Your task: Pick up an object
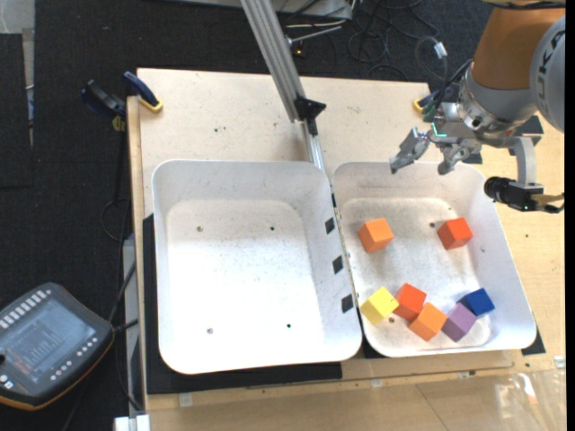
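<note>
Pincer [429, 153] hangs released and empty over the right bin's [517, 281] far rim. Nearest candidate, the orange cube [376, 233], sits isolated mid-bin; likely light, rigid, best gripped across opposite flat faces.

The arm [517, 57] reaches in from the right, orange band above the wrist. Its gripper [429, 153] hangs tilted toward the left — two fingers [406, 153] spread apart, nothing between them.
</note>
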`<state>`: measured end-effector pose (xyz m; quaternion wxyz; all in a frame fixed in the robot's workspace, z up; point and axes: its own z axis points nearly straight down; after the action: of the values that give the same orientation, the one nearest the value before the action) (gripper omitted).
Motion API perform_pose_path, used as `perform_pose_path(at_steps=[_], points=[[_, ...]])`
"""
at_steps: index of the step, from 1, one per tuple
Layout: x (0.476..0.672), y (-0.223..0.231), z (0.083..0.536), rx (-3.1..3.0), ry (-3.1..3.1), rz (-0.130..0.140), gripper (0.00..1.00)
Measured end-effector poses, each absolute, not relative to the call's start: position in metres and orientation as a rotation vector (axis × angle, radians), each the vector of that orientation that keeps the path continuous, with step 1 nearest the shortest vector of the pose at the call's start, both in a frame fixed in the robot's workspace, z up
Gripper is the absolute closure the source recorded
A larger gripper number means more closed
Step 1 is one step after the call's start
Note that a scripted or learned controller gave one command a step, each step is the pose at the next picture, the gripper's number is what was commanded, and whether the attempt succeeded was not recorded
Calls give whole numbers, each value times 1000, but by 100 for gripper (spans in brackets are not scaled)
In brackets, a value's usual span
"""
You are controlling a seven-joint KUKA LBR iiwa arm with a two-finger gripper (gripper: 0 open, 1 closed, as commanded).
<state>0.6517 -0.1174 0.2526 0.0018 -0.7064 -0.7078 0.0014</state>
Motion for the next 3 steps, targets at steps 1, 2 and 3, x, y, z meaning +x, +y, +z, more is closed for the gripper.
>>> perform_pose_path(at_steps=[1,2,3], points=[[653,-117,256,-2218,-2225,1,0],[647,-112,193,-2217,-2219,7,0],[647,-108,150,-2218,-2221,5,0]])
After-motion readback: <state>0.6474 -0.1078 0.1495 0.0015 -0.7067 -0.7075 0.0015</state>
